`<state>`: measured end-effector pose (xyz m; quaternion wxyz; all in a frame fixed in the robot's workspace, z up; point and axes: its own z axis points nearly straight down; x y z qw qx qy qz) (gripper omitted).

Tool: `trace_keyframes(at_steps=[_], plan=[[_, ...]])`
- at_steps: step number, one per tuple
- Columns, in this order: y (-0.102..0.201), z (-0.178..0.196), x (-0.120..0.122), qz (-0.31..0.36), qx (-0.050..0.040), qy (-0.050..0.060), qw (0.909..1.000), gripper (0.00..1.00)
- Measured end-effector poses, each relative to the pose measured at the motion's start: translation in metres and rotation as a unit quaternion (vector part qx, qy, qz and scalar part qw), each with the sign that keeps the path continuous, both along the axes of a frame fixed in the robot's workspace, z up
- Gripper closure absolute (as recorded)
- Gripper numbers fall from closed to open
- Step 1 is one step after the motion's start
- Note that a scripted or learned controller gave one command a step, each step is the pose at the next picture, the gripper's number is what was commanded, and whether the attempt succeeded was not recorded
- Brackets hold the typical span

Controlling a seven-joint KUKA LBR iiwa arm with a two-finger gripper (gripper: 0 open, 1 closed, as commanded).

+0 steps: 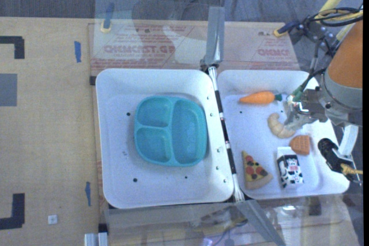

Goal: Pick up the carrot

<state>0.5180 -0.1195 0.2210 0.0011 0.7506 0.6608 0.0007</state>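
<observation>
The orange carrot (258,98) with a green stub at its right end lies on its side near the back of the right bin (230,86). My gripper (296,110) reaches in from the right and hangs just right of the carrot's green tip, above the beige croissant (279,125). Nothing shows in its grasp. The carrot rests on the bin floor, apart from the gripper.
The right bin also holds an orange wedge (300,144), a pizza slice (254,170) and a small cow-print milk carton (290,171). A teal divided plate (171,130) lies in the left bin (115,124). Cables hang by the arm at the right.
</observation>
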Motion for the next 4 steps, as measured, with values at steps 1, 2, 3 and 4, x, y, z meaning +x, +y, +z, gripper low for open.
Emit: trace_keyframes(at_steps=[1,2,3,4], plan=[[-0.003,0.010,0.000,-0.003,-0.0005,-0.001,1.0000,1.00],[0.050,-0.012,0.019,-0.063,0.0006,0.002,0.9980,1.00],[0.049,-0.002,0.020,-0.064,0.0002,0.001,0.9980,1.00],[-0.003,-0.010,-0.025,0.187,0.0004,0.001,0.9823,1.00]])
